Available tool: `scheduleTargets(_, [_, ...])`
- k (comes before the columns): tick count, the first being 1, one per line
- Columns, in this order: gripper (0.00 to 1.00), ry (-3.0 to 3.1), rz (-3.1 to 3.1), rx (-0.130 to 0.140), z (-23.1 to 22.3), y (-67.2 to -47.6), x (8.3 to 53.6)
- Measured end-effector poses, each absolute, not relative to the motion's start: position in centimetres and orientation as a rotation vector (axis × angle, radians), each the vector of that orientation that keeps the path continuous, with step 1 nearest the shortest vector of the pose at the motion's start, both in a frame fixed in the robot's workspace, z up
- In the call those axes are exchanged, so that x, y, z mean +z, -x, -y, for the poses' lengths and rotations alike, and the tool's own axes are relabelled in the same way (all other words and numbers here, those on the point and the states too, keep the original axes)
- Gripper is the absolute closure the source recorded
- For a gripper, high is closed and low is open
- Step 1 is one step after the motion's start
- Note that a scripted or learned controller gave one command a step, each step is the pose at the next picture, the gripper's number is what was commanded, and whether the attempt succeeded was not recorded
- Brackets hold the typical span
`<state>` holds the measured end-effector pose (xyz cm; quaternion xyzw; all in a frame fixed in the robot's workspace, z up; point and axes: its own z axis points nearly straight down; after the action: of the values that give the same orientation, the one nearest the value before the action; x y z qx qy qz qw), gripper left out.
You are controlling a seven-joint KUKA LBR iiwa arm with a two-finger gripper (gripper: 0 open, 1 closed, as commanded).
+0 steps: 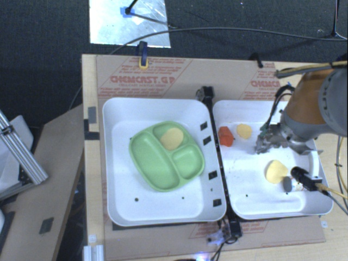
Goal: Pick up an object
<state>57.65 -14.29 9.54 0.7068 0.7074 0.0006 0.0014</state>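
Observation:
My gripper [264,144] hangs low over the right bin [255,203], near the middle of it. A red-orange piece [225,136] lies at the bin's left wall, and a small yellow piece [244,130] sits just right of it. Both are left of the gripper and a little apart from it. A larger yellow lump [275,171] rests on the bin floor just in front of and to the right of the gripper. Nothing shows between the gripper's tips.
The left bin [122,200] bears a green divided plate [157,165] with a pale yellow piece [172,138] in its far compartment. A black divider with clips [213,145] runs between the bins. The arm's grey and orange body [312,105] overhangs the right bin's far right corner.

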Motion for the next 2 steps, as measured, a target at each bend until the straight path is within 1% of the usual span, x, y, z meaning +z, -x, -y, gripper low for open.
scheduleTargets(1, [1.0, -2.219, -2.217, 0.005, 14.3, -56.8, 14.9])
scheduleTargets(2, [1.0, -2.21, -2.223, 0.007, 13.4, -57.0, 20.9])
